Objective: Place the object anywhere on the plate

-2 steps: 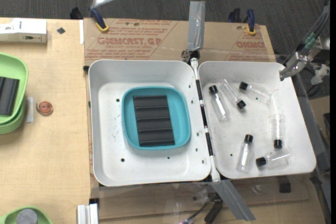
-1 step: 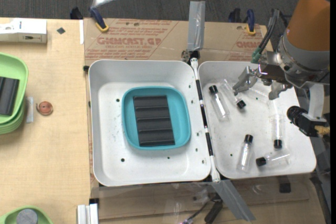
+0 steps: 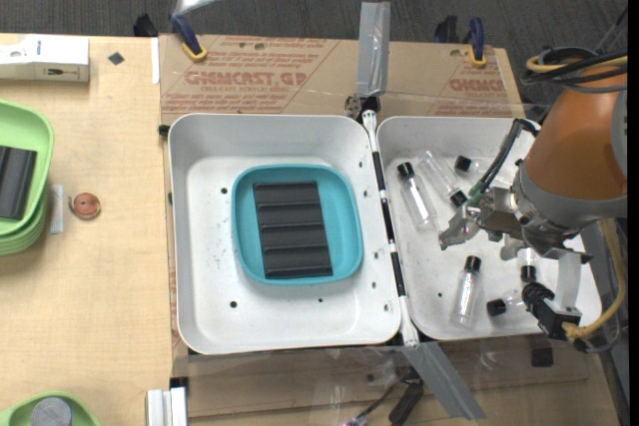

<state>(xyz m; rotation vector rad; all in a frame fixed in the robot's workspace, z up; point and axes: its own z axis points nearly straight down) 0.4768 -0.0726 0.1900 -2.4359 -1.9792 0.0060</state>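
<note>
A teal plate (image 3: 246, 219) lies in the left white bin (image 3: 200, 314), and a black ridged block (image 3: 292, 228) rests on its middle. Several clear vials with black caps are scattered in the right bin (image 3: 424, 319): one (image 3: 414, 195) near its left wall, one (image 3: 465, 288) toward the front. My gripper (image 3: 457, 228) hangs low over the middle of the right bin, between those two vials. I see nothing held in it.
The grey arm with its orange band (image 3: 584, 150) covers the right bin's right side. Loose black caps (image 3: 462, 162) lie in that bin. Brown cardboard (image 3: 300, 75) sits behind the bins. A green tray (image 3: 25, 175) stands at the far left.
</note>
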